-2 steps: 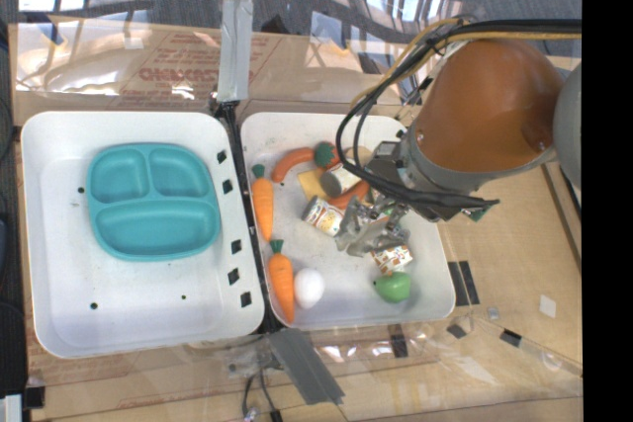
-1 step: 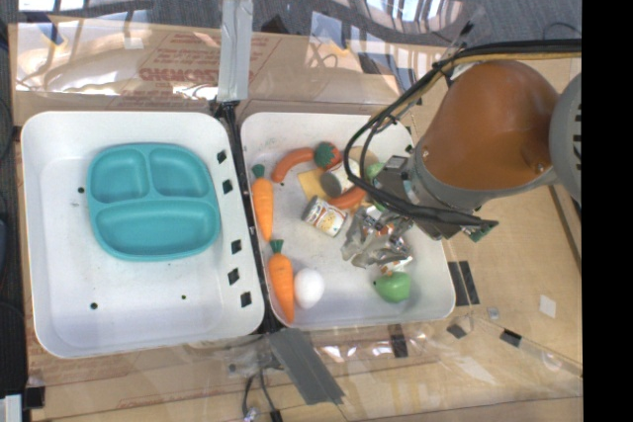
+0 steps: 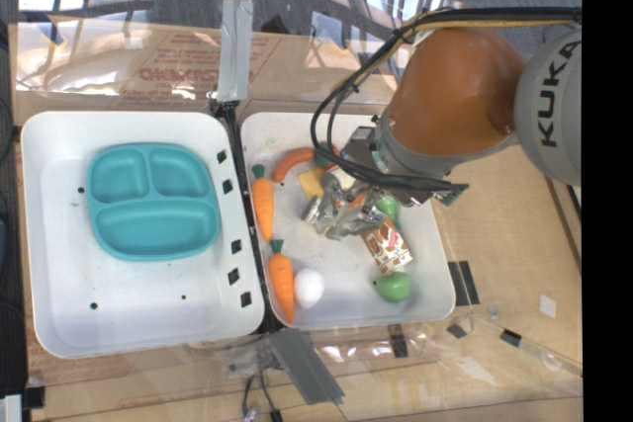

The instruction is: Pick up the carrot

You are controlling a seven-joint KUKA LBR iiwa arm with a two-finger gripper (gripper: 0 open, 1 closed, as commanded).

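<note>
Camera view: it looks down on a table (image 3: 514, 242) with two white bins side by side.
Left bin (image 3: 45, 242): a blue-green plate (image 3: 151, 201) with three parts lies in it.
Right bin (image 3: 435, 257): it is full of toy food, and the arm hangs over it.
Arm (image 3: 460, 89): it comes in from the right, with a big orange band and grey parts, and black cables loop by it.
Claw (image 3: 336, 211): it is low in the middle of the right bin, among the toys. I cannot tell if it is spread or pressed together, and I cannot tell if it touches any toy.
Carrot (image 3: 263, 209): it lies by the left wall of the right bin, with its green top at the far end. It is just left of the claw and not in it.
Second carrot (image 3: 282, 284): it lies nearer the front, by the same wall, touching a white egg (image 3: 310, 288).
Other toys: a bent orange sausage (image 3: 293, 162) lies at the back, a small bottle with a red label (image 3: 387, 247) lies right of the claw, and a green round fruit (image 3: 394, 288) sits by the front right corner.
</note>
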